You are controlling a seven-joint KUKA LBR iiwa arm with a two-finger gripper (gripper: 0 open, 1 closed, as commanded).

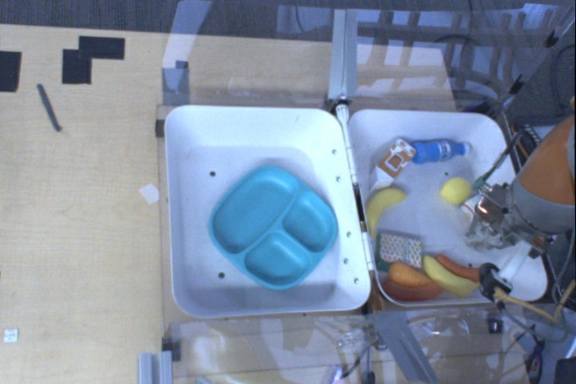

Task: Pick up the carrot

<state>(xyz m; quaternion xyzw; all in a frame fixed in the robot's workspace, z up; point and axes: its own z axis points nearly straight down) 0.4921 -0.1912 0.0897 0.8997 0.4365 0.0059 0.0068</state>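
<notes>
Grey arm with orange band [551,171] enters from the right; its two-finger gripper [490,225] hangs low over the right shallow white bin [423,123]. Small yellow lemon-like ball [455,191] just left of the fingers and above them in the frame. Yellow plastic banana [450,275] and orange carrot [463,268] just below the fingers, touching each other. Blue plastic bottle [438,150] well above. Blue three-compartment plate [274,226] far left, in the left white bin [193,193].
</notes>
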